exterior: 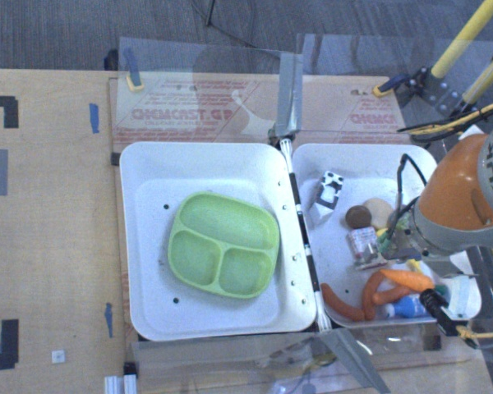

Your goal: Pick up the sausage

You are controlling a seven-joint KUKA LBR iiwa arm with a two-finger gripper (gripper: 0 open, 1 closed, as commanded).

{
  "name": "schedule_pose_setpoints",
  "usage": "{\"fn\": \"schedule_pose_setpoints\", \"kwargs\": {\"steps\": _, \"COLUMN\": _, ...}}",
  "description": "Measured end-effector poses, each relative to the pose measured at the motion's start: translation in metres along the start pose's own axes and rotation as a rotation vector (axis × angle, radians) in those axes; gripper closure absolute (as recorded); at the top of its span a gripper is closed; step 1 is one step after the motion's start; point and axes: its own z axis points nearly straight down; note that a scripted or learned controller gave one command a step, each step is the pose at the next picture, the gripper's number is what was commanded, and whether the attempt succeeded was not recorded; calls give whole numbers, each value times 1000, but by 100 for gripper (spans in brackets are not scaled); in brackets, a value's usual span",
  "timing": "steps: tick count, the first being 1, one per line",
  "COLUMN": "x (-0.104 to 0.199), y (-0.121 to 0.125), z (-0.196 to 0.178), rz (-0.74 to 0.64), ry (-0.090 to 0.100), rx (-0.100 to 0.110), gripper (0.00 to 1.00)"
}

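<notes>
Sausage [338, 302] at near-left of the right bin [312, 164], arm bent in from the right above the toys, gripper [392, 249] over the bin's middle, grip state cannot be told, far cardboard print illegible

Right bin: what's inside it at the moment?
Inside the right bin: a sausage along the near edge, a carrot, a blue bottle, a black-and-white item and a brown round piece. The arm covers the right part.
</notes>
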Motion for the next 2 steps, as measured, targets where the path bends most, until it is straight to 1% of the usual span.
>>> {"fn": "schedule_pose_setpoints", "kwargs": {"steps": 1, "x": 38, "y": -13, "z": 0, "rz": 407, "ry": 0, "rx": 1, "gripper": 100}}
{"fn": "schedule_pose_setpoints", "kwargs": {"steps": 2, "x": 39, "y": -14, "z": 2, "rz": 406, "ry": 1, "rx": 6, "gripper": 0}}
